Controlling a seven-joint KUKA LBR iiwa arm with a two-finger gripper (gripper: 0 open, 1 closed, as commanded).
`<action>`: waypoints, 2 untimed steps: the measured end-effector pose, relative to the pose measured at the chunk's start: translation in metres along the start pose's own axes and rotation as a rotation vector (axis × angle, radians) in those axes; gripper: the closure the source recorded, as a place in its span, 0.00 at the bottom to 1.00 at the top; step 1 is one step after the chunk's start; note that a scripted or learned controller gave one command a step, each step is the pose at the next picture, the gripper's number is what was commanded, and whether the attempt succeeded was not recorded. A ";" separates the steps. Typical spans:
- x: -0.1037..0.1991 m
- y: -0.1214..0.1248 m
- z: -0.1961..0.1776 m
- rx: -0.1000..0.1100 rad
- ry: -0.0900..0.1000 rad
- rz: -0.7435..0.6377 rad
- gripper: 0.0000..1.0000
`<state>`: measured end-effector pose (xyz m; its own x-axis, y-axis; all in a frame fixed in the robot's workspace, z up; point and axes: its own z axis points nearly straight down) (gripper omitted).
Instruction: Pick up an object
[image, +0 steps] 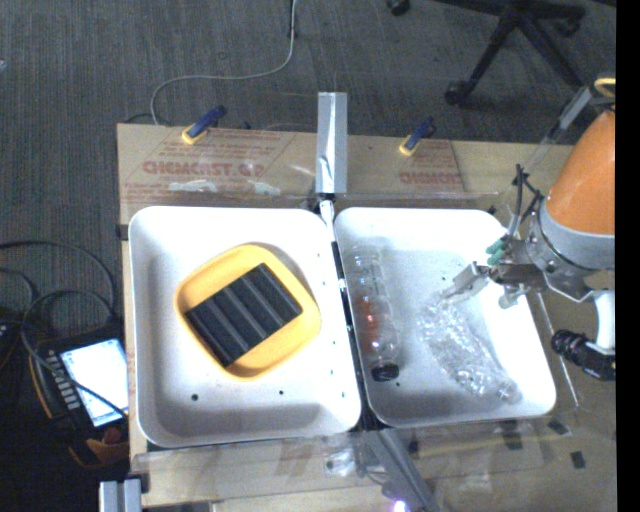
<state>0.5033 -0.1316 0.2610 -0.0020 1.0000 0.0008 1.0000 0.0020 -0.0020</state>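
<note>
My gripper (489, 282) hangs over the right side of the right bin (440, 225), under the orange-banded wrist. It is just above the upper end of a crumpled clear plastic piece (464, 347) that lies diagonally on the bin floor. A clear plastic bottle (371, 310) with a dark cap lies along this bin's left wall, cap toward the front. In the left bin (160, 240) rests a yellow rounded object (250, 309) with a black ribbed top. Nothing shows as held in the gripper.
Both bins sit on a cardboard sheet held by blue and yellow clamps (203, 124) at the back. A metal post (331, 140) stands behind the joint between the bins. Cables and a small lit screen (90, 375) lie on the floor at the left.
</note>
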 end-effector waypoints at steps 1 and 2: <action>-0.046 -0.020 0.121 0.001 0.001 -0.037 0.00; -0.023 -0.004 0.169 -0.012 -0.006 -0.112 0.00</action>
<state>0.4991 -0.1541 0.0917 -0.1139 0.9935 -0.0056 0.9934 0.1140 0.0098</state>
